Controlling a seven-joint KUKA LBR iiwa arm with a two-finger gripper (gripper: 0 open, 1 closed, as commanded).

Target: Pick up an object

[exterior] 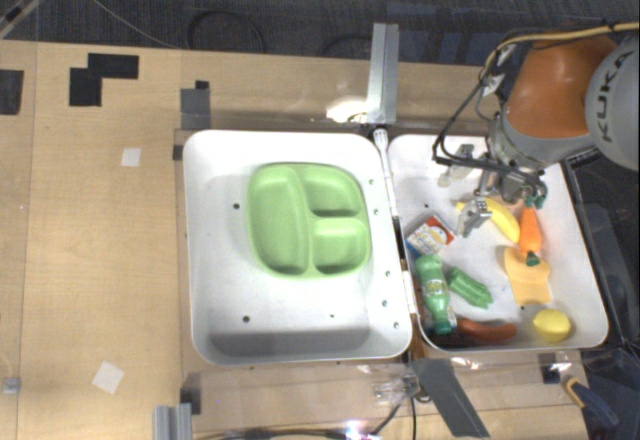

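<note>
While the gripper (482, 211) hangs low over the right bin (585, 258), whether anything sits in its grasp cannot be told. Just beside it lie a banana (501, 221) and a carrot (529, 233); below these rest an orange wedge (527, 278) and a lemon (551, 325). Farther to its left lie a small carton (428, 233), a green bottle (434, 292) and a pickle (469, 289). Well to its left, the left bin (215, 308) holds a green divided tray (305, 218).

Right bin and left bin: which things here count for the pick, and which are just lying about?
For the pick, all in the right bin:
gripper
banana
carrot
green bottle
lemon
cheese wedge
sausage

Lying about:
green divided tray in the left bin
</note>
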